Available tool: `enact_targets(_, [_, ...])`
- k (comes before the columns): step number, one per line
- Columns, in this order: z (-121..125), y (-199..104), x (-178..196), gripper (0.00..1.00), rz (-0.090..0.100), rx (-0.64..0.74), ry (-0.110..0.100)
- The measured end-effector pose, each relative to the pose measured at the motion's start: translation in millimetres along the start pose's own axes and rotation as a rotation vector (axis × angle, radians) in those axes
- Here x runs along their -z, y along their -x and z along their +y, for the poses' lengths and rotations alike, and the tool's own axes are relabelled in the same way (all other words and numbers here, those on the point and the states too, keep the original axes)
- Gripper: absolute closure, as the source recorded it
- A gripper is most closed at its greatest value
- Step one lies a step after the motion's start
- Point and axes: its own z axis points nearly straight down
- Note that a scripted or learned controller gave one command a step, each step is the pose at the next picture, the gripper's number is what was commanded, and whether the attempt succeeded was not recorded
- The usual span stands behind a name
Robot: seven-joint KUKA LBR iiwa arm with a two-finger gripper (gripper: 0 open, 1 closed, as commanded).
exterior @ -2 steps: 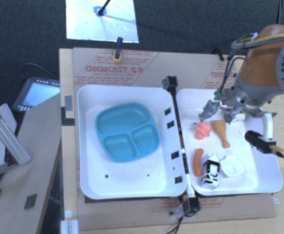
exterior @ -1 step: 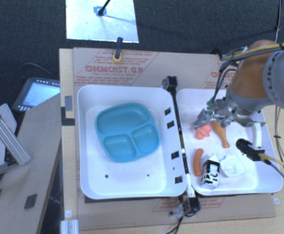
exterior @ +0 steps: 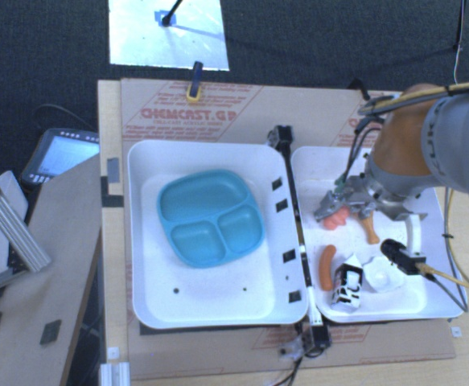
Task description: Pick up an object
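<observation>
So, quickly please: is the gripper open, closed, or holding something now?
Gripper: cannot be told; it sits low over a pink object in the right bin.

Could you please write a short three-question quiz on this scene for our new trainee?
1. True or false: the blue plate lies in the left bin.
2. Which item lies nearest the claw?
A. the blue plate
B. the pink piece
C. the yellow clip
3. Fill in: the plate has ___ compartments.

Key
1. True. It is the only thing in that bin.
2. B. The pink piece lies just below the claw in the right bin, near the orange sausage and the black and white carton.
3. Three.
</observation>
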Motion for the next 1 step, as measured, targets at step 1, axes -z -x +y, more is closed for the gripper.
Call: enact_targets(1, [1.3, 0.1, 13.0, 1.00, -0.001, 0.001, 0.004])
